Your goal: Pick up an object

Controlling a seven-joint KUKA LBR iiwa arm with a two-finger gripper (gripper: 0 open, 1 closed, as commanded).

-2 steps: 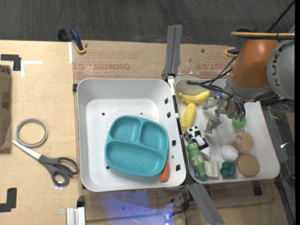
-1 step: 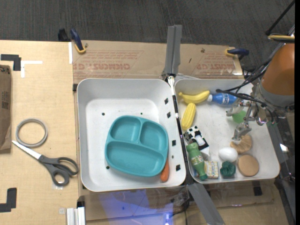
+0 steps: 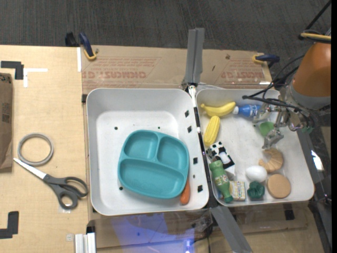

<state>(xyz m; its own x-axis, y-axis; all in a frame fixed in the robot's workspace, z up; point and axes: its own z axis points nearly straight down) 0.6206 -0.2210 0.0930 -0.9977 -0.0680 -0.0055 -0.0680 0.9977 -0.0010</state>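
Approach step: hand (image 3: pixel 273 136) low over right bin (image 3: pixel 300 196), above seashell (image 3: pixel 273 161); finger state impossible to tell. Next: descend squarely, close on shell.

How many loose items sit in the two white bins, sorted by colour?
Yellow: 2, plastic banana, corn cob
Green: 3, bottle, small lump, pale piece
Teal: 1, divided plate
Orange: 1, carrot
White: 1, egg
Tan: 2, round biscuit, shell-shaped pastry
Total: 10

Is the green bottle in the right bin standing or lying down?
Lying down: the green bottle rests lengthwise on the right bin floor.
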